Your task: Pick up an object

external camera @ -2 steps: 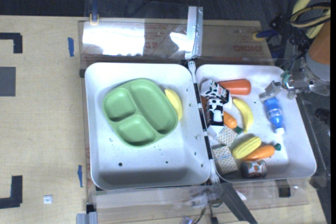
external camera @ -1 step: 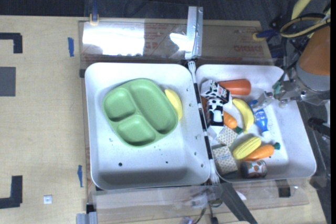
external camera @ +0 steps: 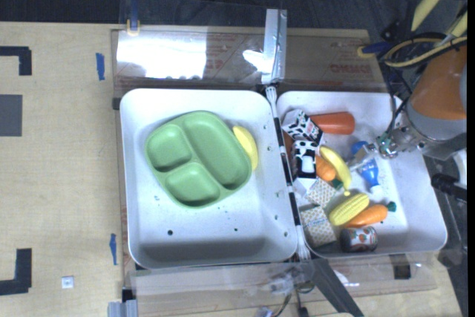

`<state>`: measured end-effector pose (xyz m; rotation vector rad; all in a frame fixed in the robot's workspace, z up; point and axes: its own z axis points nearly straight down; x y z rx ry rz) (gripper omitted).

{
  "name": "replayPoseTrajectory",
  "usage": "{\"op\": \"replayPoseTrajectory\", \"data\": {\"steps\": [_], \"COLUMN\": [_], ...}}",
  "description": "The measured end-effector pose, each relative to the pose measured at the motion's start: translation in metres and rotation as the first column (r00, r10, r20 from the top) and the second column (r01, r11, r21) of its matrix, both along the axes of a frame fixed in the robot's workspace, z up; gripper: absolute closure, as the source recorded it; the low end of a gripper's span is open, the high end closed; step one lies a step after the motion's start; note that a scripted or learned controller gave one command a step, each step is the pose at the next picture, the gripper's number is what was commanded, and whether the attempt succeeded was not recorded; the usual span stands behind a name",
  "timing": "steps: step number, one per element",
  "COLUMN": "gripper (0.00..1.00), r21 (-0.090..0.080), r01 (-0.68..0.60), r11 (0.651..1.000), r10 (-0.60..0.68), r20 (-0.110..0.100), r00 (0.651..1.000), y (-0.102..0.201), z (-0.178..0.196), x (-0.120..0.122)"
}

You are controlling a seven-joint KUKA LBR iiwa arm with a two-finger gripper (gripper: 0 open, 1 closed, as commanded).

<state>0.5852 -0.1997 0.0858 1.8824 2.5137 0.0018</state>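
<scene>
Crowding the right bin [external camera: 423, 230] — toys, perhaps food-shaped.

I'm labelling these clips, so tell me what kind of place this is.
Probably a robotics lab bench for grasping trials: two shallow white plastic bins side by side, toy food such as a small orange plastic carrot, and a grey arm with an orange band.

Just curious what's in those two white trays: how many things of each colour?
Green: 1, divided plastic plate
Yellow: 3, lemon-shaped piece, banana, corn cob
Orange or red: 2, sausage-shaped piece, carrot
Black-and-white: 1, cow-patterned toy
Total: 7; other small bits are too unclear to count.
</scene>
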Motion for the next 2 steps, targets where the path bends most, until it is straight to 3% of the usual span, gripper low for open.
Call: {"op": "replayPoseTrajectory", "data": {"steps": [1, 2], "gripper": [1.0, 1.0], "r21": [-0.002, -0.001], "r01": [0.002, 0.137], "r11": [1.0, 0.991], "r10": [-0.002, -0.137], "r20": [0.007, 0.001], "r00": [1.0, 0.991], "y": [-0.001, 0.016], "z": [0.012, 0.106], "x": [0.002, 0.021]}}
